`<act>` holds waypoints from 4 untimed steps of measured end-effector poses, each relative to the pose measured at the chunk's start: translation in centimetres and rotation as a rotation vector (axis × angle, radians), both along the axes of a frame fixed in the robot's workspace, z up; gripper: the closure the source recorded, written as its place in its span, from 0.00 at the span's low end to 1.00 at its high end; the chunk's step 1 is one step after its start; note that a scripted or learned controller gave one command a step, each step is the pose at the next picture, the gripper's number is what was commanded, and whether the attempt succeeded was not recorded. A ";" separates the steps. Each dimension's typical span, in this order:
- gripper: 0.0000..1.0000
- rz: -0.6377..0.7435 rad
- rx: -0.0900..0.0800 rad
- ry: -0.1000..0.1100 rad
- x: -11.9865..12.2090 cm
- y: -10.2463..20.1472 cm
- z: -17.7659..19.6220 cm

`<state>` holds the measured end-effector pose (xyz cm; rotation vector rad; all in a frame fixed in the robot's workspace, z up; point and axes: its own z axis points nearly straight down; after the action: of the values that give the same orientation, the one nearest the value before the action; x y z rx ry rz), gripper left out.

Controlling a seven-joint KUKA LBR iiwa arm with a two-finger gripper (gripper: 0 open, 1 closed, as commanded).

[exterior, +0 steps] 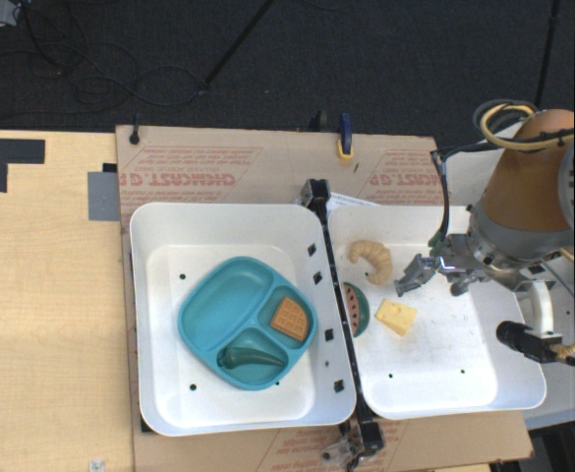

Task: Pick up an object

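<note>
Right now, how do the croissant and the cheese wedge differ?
The croissant is tan and curved; the cheese is pale yellow, straight-edged and holed. The croissant lies farther back in the right bin, the cheese nearer the front. Both sit loose on the bin floor, left of the gripper.

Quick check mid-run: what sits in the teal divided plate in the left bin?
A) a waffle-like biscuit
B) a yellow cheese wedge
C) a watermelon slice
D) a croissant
A: the waffle-like biscuit lies in a compartment of the teal plate; the croissant and cheese wedge lie in the right bin.
</note>
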<state>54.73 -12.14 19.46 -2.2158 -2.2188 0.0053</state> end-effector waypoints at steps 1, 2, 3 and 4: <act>0.00 -0.001 0.004 0.013 -7.8 4.1 -9.5; 1.00 -0.009 0.001 0.001 -7.3 3.7 -8.0; 1.00 0.005 -0.001 -0.011 -2.3 8.7 -0.3; 1.00 0.009 0.001 -0.008 -2.3 19.1 4.7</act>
<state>52.43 6.99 24.14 -2.2088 -2.2321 -0.0048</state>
